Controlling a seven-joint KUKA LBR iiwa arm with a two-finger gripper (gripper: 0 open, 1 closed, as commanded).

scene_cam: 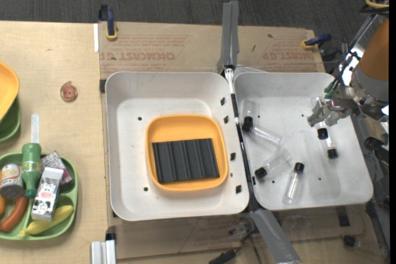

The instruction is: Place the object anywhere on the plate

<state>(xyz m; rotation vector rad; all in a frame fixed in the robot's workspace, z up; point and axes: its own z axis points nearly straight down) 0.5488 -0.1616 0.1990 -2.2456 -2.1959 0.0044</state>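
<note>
A: Counter [49, 52] first. What sits on it?
B: Two white bins side by side. Left bin [124, 108] holds an orange plate [185, 125] with a dark ribbed insert [185, 159] in its middle. Right bin [346, 185] holds the clear tubes with black caps.
A: Tube positions?
B: One tube [260, 132] near the divider, one [272, 167] below it, one [292, 183] lying toward the front edge. Two small black caps [322, 133] [332, 153] sit farther right. All tubes are in the right bin, none on the plate.
A: Arm [374, 52]?
B: Enters from the right, over the right bin's far right corner. Pincer [327, 109] is above the bin floor near the upper cap.
A: Pincer state?
B: Cannot tell, too small and blurred.
</note>
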